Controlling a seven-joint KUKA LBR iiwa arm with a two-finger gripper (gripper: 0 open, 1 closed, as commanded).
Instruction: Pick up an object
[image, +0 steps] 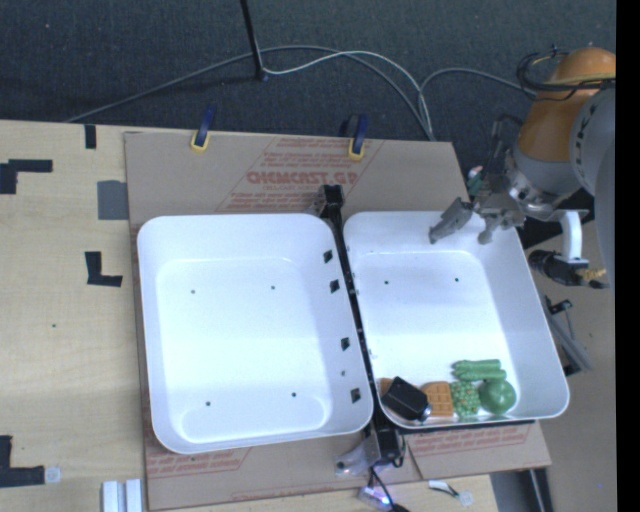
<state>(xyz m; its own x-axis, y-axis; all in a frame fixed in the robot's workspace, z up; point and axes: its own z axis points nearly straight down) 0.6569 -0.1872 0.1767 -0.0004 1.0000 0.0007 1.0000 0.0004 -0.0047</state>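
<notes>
End effector (463, 229): fingers spread, nothing between | right bin (520, 300) corner: green toy (497, 397), black block (406, 399)

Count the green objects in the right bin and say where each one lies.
2, both in the right bin, in its near right corner: a long green piece and, just nearer, a round green object. The speckled block beside them looks partly green; others may be hidden.

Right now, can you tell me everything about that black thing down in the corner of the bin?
The black thing is a small, flat, boxy block with rounded corners and a slightly shiny top. It lies tilted at the near edge of the right bin, by its near-left corner. An orange piece sits right against its right side. The tool is far off, at the bin's far rim.
</notes>
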